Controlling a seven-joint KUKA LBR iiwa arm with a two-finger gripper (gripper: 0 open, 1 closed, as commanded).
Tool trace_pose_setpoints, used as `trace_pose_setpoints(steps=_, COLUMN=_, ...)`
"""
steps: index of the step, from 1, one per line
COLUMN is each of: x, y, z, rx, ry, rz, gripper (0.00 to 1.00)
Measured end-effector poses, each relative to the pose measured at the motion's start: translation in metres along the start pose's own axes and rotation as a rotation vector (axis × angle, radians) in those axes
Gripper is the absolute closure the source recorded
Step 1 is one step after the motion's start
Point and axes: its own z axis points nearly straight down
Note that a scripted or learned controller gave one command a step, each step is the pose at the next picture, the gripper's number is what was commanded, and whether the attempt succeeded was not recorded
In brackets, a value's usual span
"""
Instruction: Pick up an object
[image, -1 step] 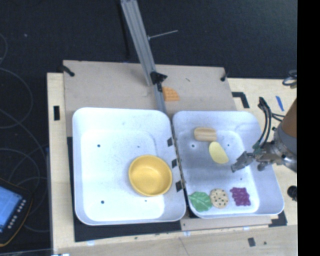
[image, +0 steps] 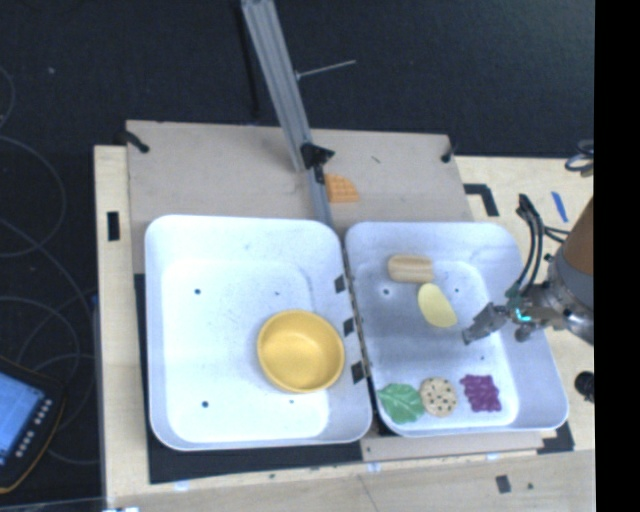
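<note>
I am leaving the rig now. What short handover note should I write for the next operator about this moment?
Gripper: low over the right bin, holding nothing visible; jaws unclear.
Right bin contents: tan roll, pale yellow piece just left of the gripper, green leaf, cookie, purple grapes along the near wall.
Left bin: yellow bowl.
Done: nothing lifted.
Left: grasp and raise one object.

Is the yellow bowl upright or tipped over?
Upright: the yellow bowl sits in the left bin with its round opening and inside facing up.
</note>
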Motion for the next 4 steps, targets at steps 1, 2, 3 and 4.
trace_pose_setpoints(steps=1, x=0.003, y=-0.005, z=0.062, rx=0.008, ry=-0.001, rz=0.002, gripper=0.00)
trace_pose_setpoints(steps=2, x=0.001, y=-0.005, z=0.107, rx=0.002, ry=-0.003, rz=0.003, gripper=0.00)
trace_pose_setpoints(steps=3, x=0.000, y=-0.004, z=0.094, rx=-0.004, ry=-0.003, rz=0.009, gripper=1.00)
trace_pose_setpoints(steps=4, x=0.002, y=-0.002, z=0.050, rx=-0.004, ry=-0.002, rz=-0.001, gripper=1.00)
